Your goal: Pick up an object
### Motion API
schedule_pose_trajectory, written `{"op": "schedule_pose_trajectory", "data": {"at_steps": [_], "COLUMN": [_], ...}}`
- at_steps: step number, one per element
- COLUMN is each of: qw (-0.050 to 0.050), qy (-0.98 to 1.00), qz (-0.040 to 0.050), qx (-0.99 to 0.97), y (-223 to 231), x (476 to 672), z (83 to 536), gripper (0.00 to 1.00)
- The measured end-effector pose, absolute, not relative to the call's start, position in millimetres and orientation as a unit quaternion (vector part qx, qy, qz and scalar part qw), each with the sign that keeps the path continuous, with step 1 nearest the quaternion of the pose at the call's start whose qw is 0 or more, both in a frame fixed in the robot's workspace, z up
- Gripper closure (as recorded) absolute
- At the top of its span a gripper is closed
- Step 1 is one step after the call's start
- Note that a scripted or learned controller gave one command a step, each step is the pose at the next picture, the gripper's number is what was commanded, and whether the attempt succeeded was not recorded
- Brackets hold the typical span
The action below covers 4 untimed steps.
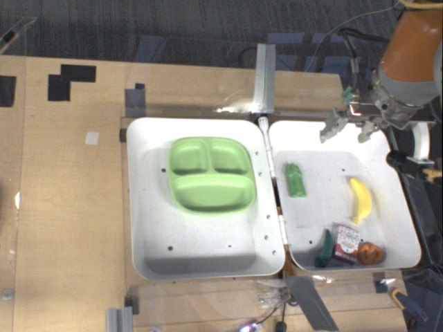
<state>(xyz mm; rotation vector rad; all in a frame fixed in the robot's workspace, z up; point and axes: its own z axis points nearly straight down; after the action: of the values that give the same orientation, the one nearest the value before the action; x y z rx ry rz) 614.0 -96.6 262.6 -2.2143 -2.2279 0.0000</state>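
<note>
Above right bin (pixel 387 159), pincer (pixel 348 130) seemingly empty.

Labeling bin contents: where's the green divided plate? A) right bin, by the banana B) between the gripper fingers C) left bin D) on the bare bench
C: the green divided plate lies flat in the left bin, while the banana sits in the right bin.
</note>
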Motion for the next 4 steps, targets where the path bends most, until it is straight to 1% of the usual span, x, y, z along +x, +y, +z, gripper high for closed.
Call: {"op": "schedule_pose_trajectory", "data": {"at_steps": [1, 2, 3, 4], "qw": [-0.002, -0.001, 0.001, 0.001], "qy": [-0.660, -0.552, -0.488, -0.478], "qz": [-0.0005, -0.0002, 0.0013, 0.0008], "qx": [-0.751, -0.834, -0.873, -0.878], "y": [-107, -86, -94, -115], "x": [652.8, 647.7, 669.6, 632.5], "z": [392, 431, 264, 144], "gripper": [0.00, 0.00, 0.00, 0.00]}}
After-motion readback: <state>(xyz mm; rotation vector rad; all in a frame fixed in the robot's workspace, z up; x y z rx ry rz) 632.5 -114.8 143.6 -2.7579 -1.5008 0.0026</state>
